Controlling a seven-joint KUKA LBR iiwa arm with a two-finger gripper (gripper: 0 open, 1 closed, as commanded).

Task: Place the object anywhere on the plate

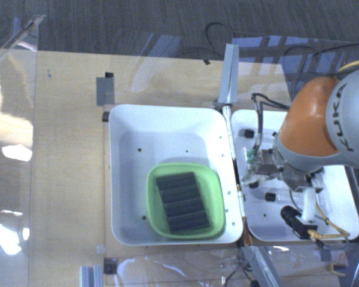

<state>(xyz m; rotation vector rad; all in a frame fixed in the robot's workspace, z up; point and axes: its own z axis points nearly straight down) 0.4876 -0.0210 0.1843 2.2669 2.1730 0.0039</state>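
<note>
Desk (60, 160): pale wood, two shallow white bins side by side at its middle.

Left-hand bin (128, 160) as the camera sees it:
- Green plate (151, 196), rounded-square, sits in the bin's corner nearest the desk's near edge and the divide between the bins. Its rim is close to both of those bin walls.
- Dark ridged block (181, 202), the task's object, lies flat on the plate, roughly centred. It is rectangular, with cross ribs along its top, and its long side runs at a slight slant to the plate's edges. All of it is inside the rim, touching nothing else.
- The rest of this bin's floor is bare white apart from a few tiny dark specks, too small to identify.

Right-hand bin (342, 199):
- The arm (311, 124) reaches in from the camera's right, its orange band and grey wrist over the bin's middle.
- The gripper (258, 167) is tucked under the wrist, low over the bin floor beside the wall shared with the other bin. The wrist hides most of it, so I cannot tell whether it is open or closed, and nothing can be made out in its grasp.
- A few small black knobs (246, 133) sit on the floor near the gripper, too small to identify.

The gripper and the block are well apart, in separate bins.

A grey metal post (230, 76) stands at the far end of the divide between the bins.
</note>
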